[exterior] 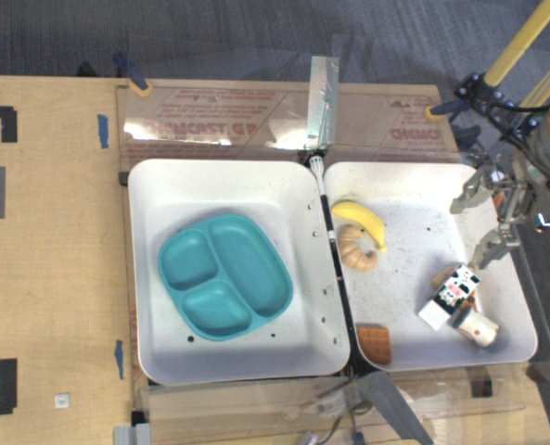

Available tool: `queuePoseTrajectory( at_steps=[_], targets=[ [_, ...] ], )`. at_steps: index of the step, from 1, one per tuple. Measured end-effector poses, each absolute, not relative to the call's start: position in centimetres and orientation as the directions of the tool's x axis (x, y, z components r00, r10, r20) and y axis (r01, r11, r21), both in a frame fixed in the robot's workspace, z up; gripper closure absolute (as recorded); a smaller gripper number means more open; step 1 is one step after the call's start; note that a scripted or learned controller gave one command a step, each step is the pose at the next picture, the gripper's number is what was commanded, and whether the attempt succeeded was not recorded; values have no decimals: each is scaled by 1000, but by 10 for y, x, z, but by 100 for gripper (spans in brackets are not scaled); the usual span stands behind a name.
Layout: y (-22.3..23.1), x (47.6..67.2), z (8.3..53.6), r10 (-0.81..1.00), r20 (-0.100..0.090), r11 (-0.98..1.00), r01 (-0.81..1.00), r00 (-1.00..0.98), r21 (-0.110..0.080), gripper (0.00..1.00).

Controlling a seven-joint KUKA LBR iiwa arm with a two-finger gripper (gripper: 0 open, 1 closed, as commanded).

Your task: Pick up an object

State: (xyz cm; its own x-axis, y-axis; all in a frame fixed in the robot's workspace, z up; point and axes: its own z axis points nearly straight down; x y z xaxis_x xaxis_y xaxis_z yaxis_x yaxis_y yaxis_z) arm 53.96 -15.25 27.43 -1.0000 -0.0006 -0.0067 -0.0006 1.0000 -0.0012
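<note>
Objects for picking all sit in the right bin [520, 341] as I see it from above. Against its left wall, near the divider between the bins, a banana [360, 220] curves over a tan doughnut [357, 248], the two touching. At the near left corner of that bin lies an orange waffle [374, 342], partly over the rim. Toward the near right, a small white carton [449, 297] with black patches lies tilted, and a cream cup [477, 328] on its side touches its lower end. The gripper [483, 221] hangs at the right side of this bin, above the carton and apart from it; I see its two metal fingers [471, 193] spread well apart, one toward the far side and one nearer the carton, with nothing between them. The arm comes in from the right edge, grey hardware and cables behind the wrist. The left bin [145, 248] holds a teal plate [224, 274] with three compartments, lying flat and turned at an angle, roughly in the middle of the bin floor. Both bins rest on a wooden bench [43, 248], with a clear sheet [219, 119] behind them.
</note>
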Motion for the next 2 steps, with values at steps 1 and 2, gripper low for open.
queuePoseTrajectory(
  at_steps=[1,2],
  targets=[
    [-157,624,125,221,5,975,221,-975,1,0],
    [-115,637,88,447,-6,894,447,-894,3,0]
  ],
)
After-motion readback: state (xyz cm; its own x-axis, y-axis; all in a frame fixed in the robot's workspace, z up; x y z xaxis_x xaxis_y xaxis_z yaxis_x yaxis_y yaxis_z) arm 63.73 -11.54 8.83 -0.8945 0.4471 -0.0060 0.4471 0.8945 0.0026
